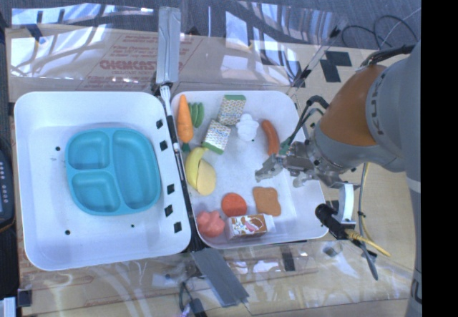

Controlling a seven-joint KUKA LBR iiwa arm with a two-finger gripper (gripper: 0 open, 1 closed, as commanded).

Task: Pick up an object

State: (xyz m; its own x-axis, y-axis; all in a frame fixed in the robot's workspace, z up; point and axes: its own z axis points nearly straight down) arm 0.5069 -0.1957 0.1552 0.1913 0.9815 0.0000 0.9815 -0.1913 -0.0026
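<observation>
The right bin (283,104) holds several toy foods: a carrot (184,118), a green pod (197,114), two patterned blocks (231,109) (216,137), a white lump (247,127), a sausage (271,137), a banana (193,164), a yellow fruit (206,178), a tomato (233,204), a toast piece (267,201), a pink item (210,223) and a small carton (250,225). My gripper (269,170) hangs over the bin's right half, just above the toast piece and below the sausage. Nothing shows between its fingers, which look spread apart.
The left bin (36,237) carries a blue divided tray (112,169). A black divider with clips (172,165) runs between the bins. Bare bin floor lies between the banana and my gripper. Clear plastic sheeting covers the bench behind.
</observation>
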